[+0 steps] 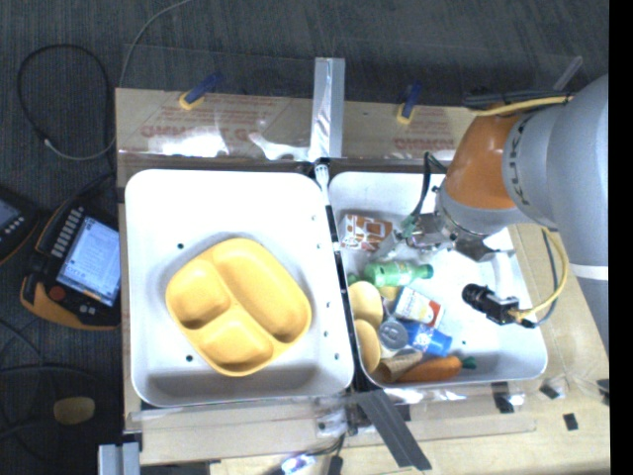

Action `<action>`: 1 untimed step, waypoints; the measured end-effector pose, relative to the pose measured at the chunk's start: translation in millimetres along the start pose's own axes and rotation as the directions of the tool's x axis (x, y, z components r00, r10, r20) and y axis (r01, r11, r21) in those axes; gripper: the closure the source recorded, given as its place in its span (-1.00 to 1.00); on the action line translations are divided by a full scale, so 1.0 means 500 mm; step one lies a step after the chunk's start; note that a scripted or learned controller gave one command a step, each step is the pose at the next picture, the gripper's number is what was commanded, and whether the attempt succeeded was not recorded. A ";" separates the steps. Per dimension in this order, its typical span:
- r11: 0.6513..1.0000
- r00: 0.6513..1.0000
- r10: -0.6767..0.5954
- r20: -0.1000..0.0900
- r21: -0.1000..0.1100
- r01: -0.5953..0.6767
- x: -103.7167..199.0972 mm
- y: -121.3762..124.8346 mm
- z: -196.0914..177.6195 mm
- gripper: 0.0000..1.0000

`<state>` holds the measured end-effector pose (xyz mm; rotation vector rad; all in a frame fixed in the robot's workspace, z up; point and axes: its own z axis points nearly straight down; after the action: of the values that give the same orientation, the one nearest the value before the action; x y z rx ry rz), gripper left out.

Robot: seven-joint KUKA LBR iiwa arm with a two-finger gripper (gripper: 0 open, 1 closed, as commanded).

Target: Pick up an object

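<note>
Your gripper sits low in the right bin above the green bottle; can't tell its grip.

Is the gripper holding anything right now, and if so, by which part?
Cannot be told. The gripper sits low in the right bin, just above the green bottle, with nothing visibly between its tips.
</note>
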<state>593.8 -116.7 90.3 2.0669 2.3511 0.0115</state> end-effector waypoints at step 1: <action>1.000 1.000 -0.001 -0.001 -0.002 0.001 0.002 0.002 -0.020 1.00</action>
<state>594.7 -115.8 100.5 2.0660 2.3515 0.0155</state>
